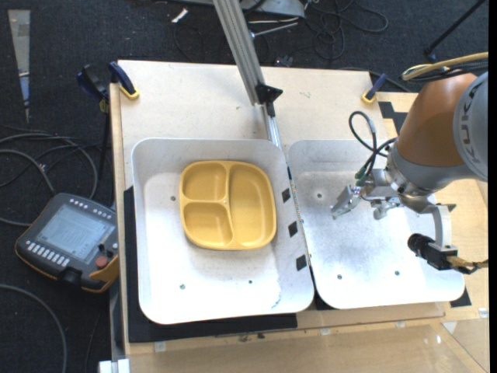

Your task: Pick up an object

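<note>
1. Two shallow white bins are seen from above, side by side on a pale bench (194,92).
2. A yellow divided plate (228,204) with three compartments is laid flat in the left bin (155,286), near its middle.
3. The grey arm (443,138), banded in orange, is extended in from the right over the right bin (373,278).
4. The gripper (361,203) is held over the upper middle of the right bin, well apart from the plate.
5. Whether the gripper is apart or together cannot be told; nothing is seen clamped in it.
</note>
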`<state>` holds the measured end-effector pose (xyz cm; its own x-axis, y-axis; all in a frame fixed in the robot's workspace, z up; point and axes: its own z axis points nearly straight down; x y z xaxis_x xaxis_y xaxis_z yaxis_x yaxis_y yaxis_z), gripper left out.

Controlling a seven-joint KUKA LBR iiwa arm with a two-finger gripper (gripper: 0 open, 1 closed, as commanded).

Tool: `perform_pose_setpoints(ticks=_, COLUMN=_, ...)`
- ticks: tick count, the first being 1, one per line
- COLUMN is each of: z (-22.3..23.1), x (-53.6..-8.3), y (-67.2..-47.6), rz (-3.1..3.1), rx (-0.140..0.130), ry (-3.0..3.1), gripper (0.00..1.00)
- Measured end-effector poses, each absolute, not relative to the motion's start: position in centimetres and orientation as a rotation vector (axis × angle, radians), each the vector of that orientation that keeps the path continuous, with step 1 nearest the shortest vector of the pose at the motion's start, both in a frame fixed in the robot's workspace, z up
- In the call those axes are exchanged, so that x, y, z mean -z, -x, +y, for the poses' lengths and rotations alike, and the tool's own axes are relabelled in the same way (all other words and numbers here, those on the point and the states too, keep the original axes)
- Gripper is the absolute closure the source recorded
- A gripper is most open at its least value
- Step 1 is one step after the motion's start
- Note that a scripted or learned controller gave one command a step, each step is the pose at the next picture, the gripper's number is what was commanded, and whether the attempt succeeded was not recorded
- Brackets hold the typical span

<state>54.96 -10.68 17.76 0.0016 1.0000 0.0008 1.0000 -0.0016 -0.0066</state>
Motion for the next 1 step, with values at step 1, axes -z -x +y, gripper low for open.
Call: perform_pose_setpoints(ticks=1, z=-10.31, x=-11.53, y=-55.39, rz=-2.218, rx=-0.006, ry=2.218, gripper=0.00)
